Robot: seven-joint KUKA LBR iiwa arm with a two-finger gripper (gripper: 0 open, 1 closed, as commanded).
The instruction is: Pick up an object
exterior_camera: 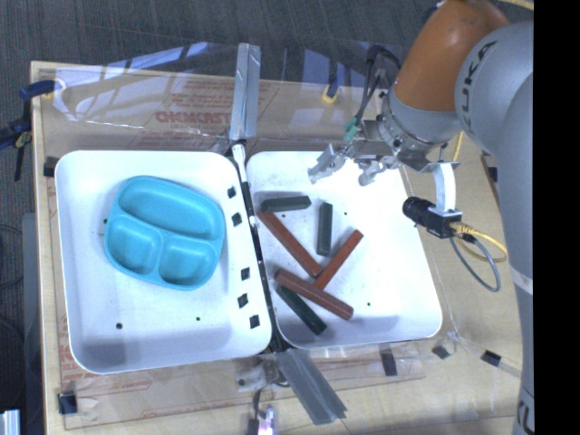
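The KUKA arm point(471, 71) comes in from the right, its orange band above the wrist, and carries the gripper point(344, 164) over the far edge of the right bin point(403, 270). Taking that bin as the landmark: the left bin point(82, 324) sits just beside it across a central divider and holds a blue sectioned plate point(165, 232); the gripper hangs over the bin's rear rim, slightly left of its middle. Its two fingers are spread fairly wide, with nothing between them.

Inside the right bin lie several bars in a loose heap. Two brown bars point(288, 243) cross near the middle, one running diagonally from rear-left toward front-right, the other point(339, 259) leaning the opposite way. A third brown bar point(314, 295) lies nearer the front. A dark grey bar point(285, 204) lies roughly crosswise near the rear-left, and a short dark bar point(324, 227) lies front-to-back, almost directly frontward of the gripper. Another dark bar point(304, 312) pokes out at the front.

The short dark bar looks the nearest candidate: it sits toward the front of the bin from the fingers, so a grasp would likely close across its narrow width.
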